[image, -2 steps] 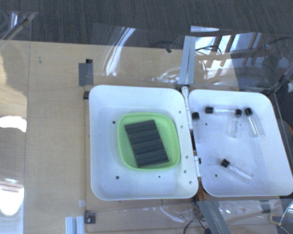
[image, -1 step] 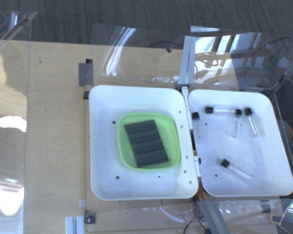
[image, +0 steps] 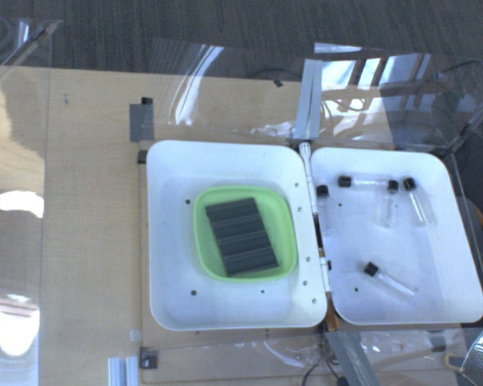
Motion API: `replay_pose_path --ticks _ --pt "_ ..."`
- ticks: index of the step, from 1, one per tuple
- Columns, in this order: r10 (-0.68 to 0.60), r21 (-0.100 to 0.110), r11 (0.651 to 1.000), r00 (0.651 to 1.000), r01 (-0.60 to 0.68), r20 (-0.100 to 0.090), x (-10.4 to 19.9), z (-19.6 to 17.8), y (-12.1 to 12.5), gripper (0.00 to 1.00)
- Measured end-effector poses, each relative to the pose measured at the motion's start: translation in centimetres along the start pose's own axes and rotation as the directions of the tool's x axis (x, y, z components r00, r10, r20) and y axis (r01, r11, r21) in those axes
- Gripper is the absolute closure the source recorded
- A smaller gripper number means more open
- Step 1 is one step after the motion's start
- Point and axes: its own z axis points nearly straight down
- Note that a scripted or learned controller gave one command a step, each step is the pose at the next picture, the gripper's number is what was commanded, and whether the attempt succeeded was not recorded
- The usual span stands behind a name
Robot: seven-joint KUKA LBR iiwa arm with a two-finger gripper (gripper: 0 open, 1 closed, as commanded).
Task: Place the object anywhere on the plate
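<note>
the bench bears two white bins. the left bin holds a green plate, and a dark ribbed block lies on it. the right bin holds clear vials with black caps. claw state: cannot tell.

**Two bins, plate loaded on the left**

Wooden bench bears two white bins touching side by side. Left bin: green plate near the middle, square with rounded corners. A dark ridged block lies flat on the plate, tilted slightly, well inside the rim.

Right bin: four clear vials with black caps, all lying down. One near the top, two just beside it to the right, a fourth well apart, lower down. A small black cap sits near the bin's left wall.
</note>
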Motion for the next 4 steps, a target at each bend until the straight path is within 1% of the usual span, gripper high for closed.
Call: replay_pose_path --ticks 1,2,3,4 --pt "0.084 0.000 0.996 0.996 -0.084 0.000 0.0 0.0 0.0 0.00" --pt "0.204 0.000 0.979 0.979 -0.204 0.000 0.0 0.0 0.0 0.00" --pt "0.214 0.000 0.977 0.977 -0.214 0.000 5.3 0.1 2.4 0.00" --pt "0.215 0.002 0.977 0.977 -0.215 0.001 -0.1 0.0 0.0 0.00"
